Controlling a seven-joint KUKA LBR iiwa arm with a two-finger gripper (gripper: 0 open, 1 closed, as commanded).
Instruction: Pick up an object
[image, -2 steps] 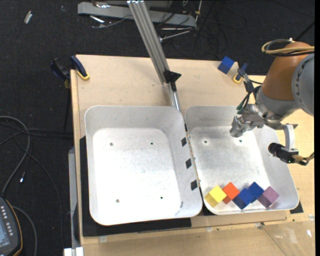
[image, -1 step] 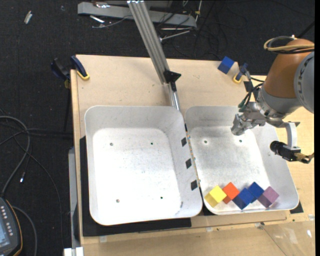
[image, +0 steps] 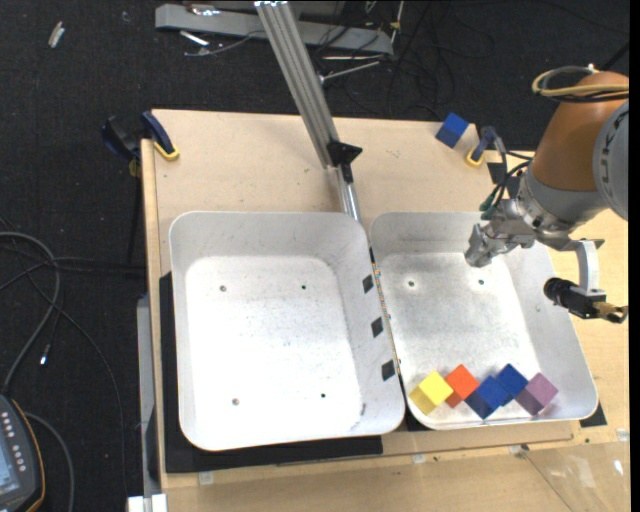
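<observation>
Blocks (image: 485, 388) sit bunched well below my gripper (image: 480, 250), touching each other; I cannot tell its state. Descending there, I'd probably wedge between neighbours and grab nothing.

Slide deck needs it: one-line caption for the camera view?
Arm's tool hovers over the right bin; yellow, orange, blue and purple blocks sit along its near edge.
</observation>
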